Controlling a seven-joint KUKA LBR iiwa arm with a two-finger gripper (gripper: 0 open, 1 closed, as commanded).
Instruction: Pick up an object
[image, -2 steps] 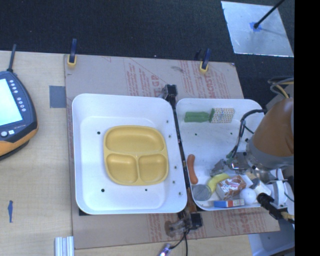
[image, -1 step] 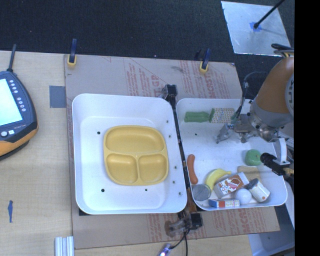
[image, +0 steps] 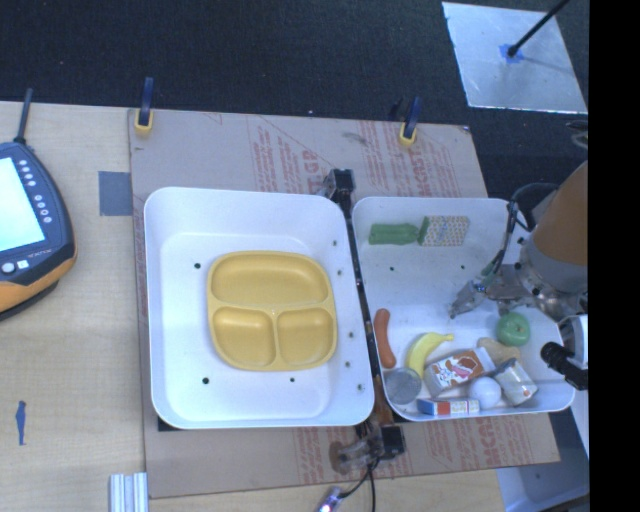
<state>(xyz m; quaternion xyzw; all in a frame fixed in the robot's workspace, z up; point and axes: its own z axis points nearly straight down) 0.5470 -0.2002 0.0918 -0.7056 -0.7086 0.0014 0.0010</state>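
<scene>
Closest to me, along the near wall of the right bin (image: 372, 300), I see a crowd of small things: a grey round lid (image: 403, 385), a small flat box (image: 447, 407) with blue and red ends, a white ball (image: 486, 393), a little can (image: 517, 383) lying tilted, and a carton (image: 453, 371) with a red picture on it. They sit packed together, several touching. Just behind them lies a banana (image: 427, 349), and to its left a sausage (image: 385, 338) runs along the bin's left wall.

A little farther back and to the right, I see a green apple (image: 513, 328) near the right wall. My gripper (image: 477, 297) hangs just left of and beyond the apple, over bare bin floor. Its fingers look spread apart with nothing between them, and I see them apart from the apple and the banana. The arm (image: 562, 232) enters from the right, its orange band at the frame edge.

In the left bin (image: 160, 300), a yellow divided plate (image: 271, 308) lies flat near the middle.

At the far wall of the right bin I see a green sponge (image: 393, 234) with a speckled pad (image: 446, 231) just beside it on the right.

Beyond the bins, two clamps (image: 144, 112) hold the cardboard sheet (image: 290, 150) under them, and a control pendant (image: 30, 225) rests on the bench at far left.
</scene>
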